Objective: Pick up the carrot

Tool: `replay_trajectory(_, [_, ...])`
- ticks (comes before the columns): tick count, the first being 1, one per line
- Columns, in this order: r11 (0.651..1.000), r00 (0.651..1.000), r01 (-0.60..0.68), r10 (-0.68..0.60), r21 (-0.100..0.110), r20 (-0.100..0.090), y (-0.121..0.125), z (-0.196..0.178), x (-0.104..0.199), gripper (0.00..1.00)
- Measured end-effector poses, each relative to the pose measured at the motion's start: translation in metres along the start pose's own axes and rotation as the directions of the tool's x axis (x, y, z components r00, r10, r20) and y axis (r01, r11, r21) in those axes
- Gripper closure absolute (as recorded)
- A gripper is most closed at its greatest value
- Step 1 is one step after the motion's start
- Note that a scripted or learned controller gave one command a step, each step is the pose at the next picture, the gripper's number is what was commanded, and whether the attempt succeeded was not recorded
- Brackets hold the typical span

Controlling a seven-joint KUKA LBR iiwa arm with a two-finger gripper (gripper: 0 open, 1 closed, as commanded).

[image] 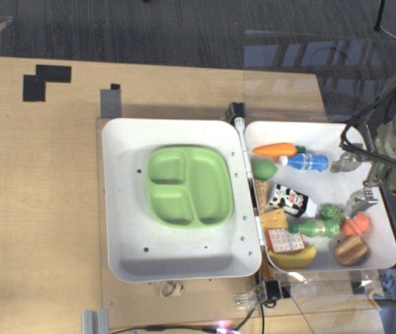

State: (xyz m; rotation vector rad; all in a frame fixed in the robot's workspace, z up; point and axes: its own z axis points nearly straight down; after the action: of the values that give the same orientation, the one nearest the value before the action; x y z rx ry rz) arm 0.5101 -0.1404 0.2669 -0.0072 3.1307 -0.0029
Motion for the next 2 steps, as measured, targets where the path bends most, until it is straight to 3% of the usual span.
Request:
replay_trajectory(1, [0.992,0.992,-0.126,0.126,-0.003,0.001,0.04,0.023,-0.084,0.0])
replay_trajectory(2, [0.962,0.962,-0.271,0.271,0.0,-0.015,0.055,0.163,-0.147,0.0])
